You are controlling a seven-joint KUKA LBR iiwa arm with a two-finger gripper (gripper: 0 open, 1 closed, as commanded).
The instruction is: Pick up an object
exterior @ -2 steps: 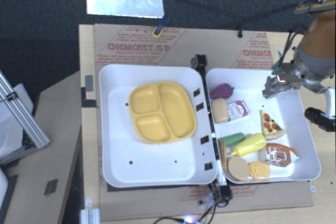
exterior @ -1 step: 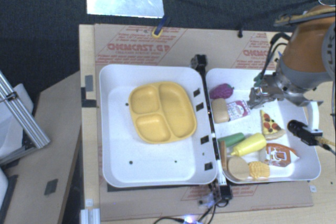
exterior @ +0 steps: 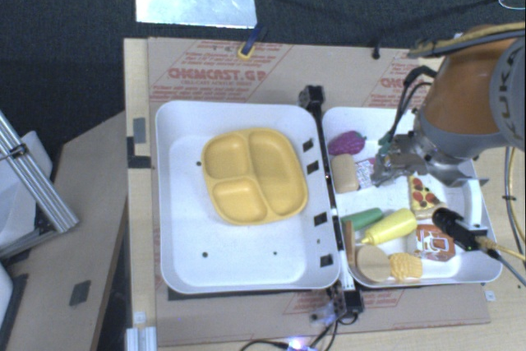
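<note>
We find the gripper (exterior: 385, 168) low in the right bin (exterior: 477, 201), above toy foods beside the tan block (exterior: 343, 173). Nothing is held; we judge the approach underway. Next: descend squarely over one item.

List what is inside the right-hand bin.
The right bin holds a purple toy, tan block, green piece, yellow bottle, pizza slice and waffle. The arm covers its far corner.
</note>
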